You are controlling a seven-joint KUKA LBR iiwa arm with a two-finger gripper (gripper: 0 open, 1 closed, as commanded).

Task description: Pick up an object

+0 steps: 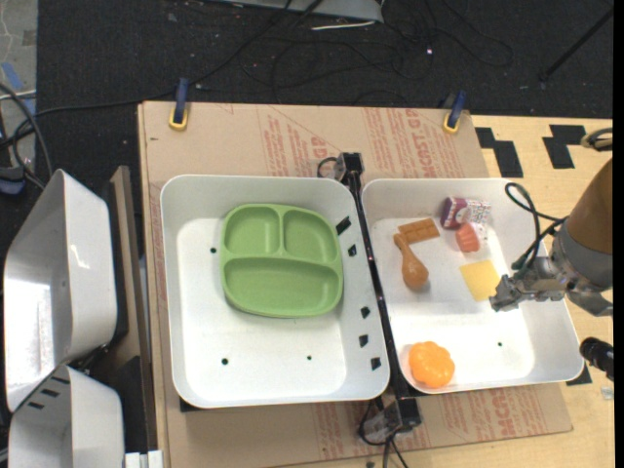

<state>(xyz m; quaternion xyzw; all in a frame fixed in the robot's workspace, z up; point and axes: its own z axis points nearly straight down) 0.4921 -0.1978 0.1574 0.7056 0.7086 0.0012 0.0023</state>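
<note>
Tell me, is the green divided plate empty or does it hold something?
Empty. The green plate lies flat in the left bin, and all three of its compartments show bare green.

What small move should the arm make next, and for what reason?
Probably a short move left and down onto the yellow block. The hand sits in the right bin just beside that block, which lies apart from the other things.

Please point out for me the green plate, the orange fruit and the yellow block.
green plate (282,283): camera view, on its large lower compartment.
orange fruit (431,364): camera view, on its top.
yellow block (480,280): camera view, on its flat face.
</note>
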